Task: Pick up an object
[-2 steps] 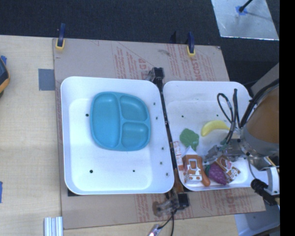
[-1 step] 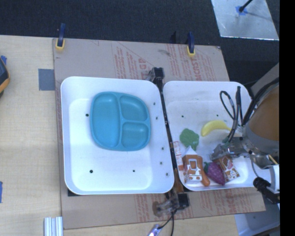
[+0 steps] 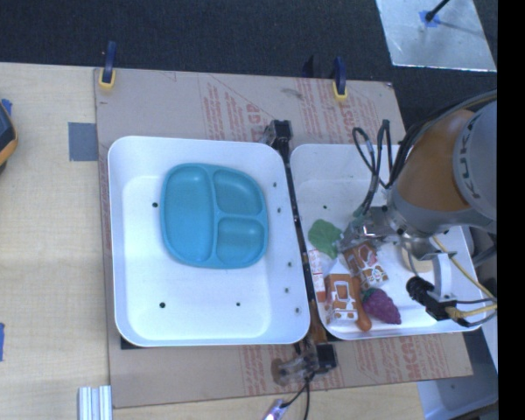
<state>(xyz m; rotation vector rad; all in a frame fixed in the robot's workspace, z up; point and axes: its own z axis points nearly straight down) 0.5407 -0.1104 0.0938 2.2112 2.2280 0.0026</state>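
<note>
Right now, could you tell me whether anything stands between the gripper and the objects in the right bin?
Nothing visible does. The gripper is low in the right bin, right beside the green item and just above the printed packet. The purple toy lies nearer the bin's front edge.

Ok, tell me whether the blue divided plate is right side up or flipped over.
Right side up. The blue divided plate lies flat in the left bin, and its three compartments show as hollows facing the camera.

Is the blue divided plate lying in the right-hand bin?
No, the blue plate lies in the left bin, alone on its white floor.
</note>
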